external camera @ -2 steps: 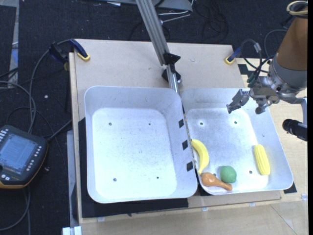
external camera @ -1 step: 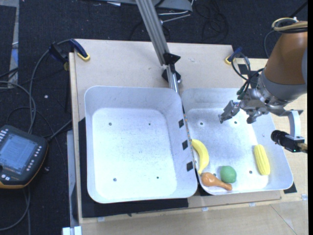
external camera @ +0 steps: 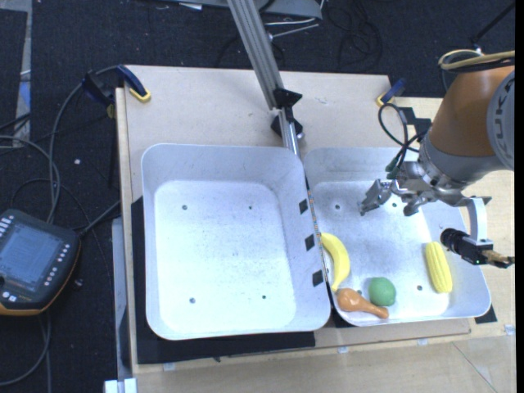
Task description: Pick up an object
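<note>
View from above the bench [external camera: 205, 105], which carried two shallow white bins side by side. The left bin [external camera: 164, 178] lay toward the bench's left edge; the right bin [external camera: 344, 174] lay toward its right edge, and the two met along a shared seam near the middle. The grey arm [external camera: 471, 125], with its orange band above the wrist, reached in over the right edge of the bench, and its gripper [external camera: 391, 200] hung over the far half of the right bin. The two fingers were spread apart and nothing lay between them.

All four objects lay in the near half of the right bin. A banana [external camera: 336, 257] rested against the bin's left wall, just beside the seam. At the near left corner lay an orange-brown chicken drumstick toy [external camera: 360, 301], its thick end close to the banana's lower tip. A green ball-shaped object [external camera: 381, 291] sat just beside the drumstick, on its right, near the bin's near edge. A yellow corn cob [external camera: 439, 267] lay lengthwise along the bin's right wall, well apart from the other three. The gripper stood clear of every object, farther from the near edge than the banana.

A slanted metal pole [external camera: 254, 43] crossed the bench's far edge, and a handheld control pendant [external camera: 33, 256] lay on the dark floor off the bench's left edge.
</note>
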### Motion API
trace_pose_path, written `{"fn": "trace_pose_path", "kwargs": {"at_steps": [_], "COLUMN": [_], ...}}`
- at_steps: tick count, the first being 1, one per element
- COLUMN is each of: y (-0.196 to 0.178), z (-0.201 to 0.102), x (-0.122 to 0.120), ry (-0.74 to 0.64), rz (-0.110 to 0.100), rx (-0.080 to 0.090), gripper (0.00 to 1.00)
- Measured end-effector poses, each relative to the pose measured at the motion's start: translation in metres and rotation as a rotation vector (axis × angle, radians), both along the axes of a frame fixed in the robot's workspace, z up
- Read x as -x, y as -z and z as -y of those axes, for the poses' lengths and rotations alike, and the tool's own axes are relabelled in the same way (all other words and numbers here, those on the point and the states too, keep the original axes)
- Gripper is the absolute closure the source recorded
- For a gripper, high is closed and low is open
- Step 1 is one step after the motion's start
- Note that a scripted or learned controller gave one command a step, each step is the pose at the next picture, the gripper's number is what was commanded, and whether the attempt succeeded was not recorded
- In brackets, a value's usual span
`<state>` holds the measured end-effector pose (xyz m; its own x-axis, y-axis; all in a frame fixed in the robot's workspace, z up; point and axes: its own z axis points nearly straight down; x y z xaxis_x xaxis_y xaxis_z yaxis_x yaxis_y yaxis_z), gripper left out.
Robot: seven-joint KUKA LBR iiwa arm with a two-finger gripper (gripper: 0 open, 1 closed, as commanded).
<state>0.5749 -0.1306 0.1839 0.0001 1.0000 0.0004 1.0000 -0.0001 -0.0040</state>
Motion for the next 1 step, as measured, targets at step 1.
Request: {"fn": "trace_pose_path", "kwargs": {"at_steps": [1], "y": [0.0483], "z": [0.0040], "x": [-0.0070], "ry": [0.000], "rz": [0.000], "rx": [0.000], "gripper": [0.00]}}
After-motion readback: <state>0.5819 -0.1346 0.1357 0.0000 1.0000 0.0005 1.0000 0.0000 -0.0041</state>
